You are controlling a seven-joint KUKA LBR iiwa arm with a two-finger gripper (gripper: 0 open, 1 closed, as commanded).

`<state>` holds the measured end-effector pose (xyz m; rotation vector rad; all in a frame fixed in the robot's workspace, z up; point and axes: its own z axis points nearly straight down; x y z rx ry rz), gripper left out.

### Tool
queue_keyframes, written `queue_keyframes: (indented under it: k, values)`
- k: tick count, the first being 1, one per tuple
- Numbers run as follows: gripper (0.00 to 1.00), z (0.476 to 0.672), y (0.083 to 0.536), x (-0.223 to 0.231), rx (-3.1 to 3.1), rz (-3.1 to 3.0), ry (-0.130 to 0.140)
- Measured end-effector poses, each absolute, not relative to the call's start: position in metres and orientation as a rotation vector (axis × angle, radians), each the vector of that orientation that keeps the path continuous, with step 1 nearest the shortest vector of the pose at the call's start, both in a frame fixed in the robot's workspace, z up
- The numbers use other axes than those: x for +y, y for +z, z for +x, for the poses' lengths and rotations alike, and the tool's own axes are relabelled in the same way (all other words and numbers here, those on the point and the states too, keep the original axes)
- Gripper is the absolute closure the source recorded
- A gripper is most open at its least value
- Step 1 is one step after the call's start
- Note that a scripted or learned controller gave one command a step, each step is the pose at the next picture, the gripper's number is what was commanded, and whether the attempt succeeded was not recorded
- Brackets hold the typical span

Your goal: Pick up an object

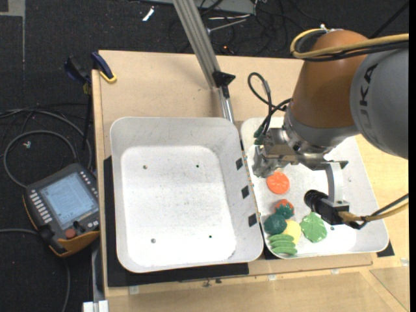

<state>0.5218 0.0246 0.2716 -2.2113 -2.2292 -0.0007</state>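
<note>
I cannot tell the gripper's state above the right bin, and I judge the tightly clustered orange ball and green toys risk a glancing, failed pick.

I see my arm reaching in from the right, its grey link and broad orange band filling the upper right of the view. The wrist points down and leftward, with the gripper hanging low beneath it, partly hidden by the wrist housing.
</note>
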Motion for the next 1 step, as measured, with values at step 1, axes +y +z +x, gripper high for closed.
queue_keyframes:
  k: [1]
  values:
    - [1.00, 0.5174, 0.2648, 0.0774, -2.229, -2.210, 0.001]
